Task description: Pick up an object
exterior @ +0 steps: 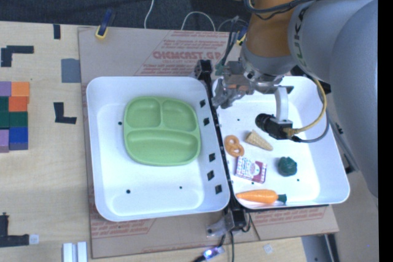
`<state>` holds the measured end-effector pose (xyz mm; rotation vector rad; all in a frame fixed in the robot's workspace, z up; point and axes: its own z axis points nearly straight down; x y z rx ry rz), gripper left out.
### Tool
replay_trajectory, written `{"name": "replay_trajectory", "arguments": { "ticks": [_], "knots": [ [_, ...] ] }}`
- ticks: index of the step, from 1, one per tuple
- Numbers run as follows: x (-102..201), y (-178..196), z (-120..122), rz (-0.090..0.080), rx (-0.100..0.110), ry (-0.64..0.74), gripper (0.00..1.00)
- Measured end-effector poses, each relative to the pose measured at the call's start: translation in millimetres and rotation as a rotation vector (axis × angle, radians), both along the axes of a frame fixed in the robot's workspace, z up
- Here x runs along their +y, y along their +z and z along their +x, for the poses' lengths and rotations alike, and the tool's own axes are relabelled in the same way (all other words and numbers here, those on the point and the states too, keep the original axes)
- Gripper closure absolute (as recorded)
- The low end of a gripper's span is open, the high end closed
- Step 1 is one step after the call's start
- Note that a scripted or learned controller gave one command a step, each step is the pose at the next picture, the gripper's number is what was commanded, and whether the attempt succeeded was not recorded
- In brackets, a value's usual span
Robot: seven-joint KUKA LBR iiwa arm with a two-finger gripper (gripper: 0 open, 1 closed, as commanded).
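gripper (228, 95) at right white bin's (319, 190) upper-left corner | fingers' opening: cannot tell | small twisted brown pretzel (233, 145) lies below, well apart

2 white bins (101, 150) sit on a tan cardboard sheet (123, 52) printed with red lettering. The left bin holds a pale green plate (162, 131). The right bin holds a brown pretzel (233, 145), a yellow-tan cone (260, 140), a dark green lump (287, 165), an orange carrot (258, 197) with a green end, and a white packet (250, 169) with purple-red print. The arm (344, 34) is grey with an orange band (279, 6). Purple, orange, green and blue blocks (15, 116) stand at left.
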<state>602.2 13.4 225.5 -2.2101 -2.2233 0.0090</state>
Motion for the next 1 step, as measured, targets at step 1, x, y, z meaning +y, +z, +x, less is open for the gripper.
{"name": "replay_trajectory", "arguments": {
  "ticks": [1],
  "knots": [
    [62.2,-8.9,-12.3,0.001,-0.001,0.002,1.00]
  ]
}}
